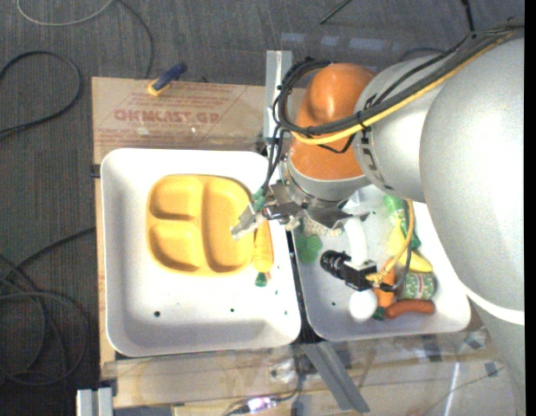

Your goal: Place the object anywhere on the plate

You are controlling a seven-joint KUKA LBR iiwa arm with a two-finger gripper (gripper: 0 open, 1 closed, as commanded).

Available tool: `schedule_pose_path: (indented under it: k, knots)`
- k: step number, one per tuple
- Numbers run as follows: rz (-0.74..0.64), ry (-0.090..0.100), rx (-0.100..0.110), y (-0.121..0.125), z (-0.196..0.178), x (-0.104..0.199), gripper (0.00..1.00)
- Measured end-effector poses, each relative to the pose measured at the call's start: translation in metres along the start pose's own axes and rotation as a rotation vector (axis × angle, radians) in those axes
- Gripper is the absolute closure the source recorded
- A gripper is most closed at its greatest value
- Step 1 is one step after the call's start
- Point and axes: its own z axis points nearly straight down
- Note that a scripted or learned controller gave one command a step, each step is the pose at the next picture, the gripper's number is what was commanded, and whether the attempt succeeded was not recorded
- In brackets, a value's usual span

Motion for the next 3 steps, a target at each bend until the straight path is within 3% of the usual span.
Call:
schedule_pose_path:
  k: [1, 2, 3]
  knots:
    - [0.0, 0.002, 0.002, 0.0, -0.0083, 0.0005, 1.0]
    - [0.0, 0.002, 0.002, -0.0001, -0.0082, 0.0005, 0.0]
    - [-0.001, 0.002, 0.004, -0.0001, -0.0165, 0.0006, 1.0]
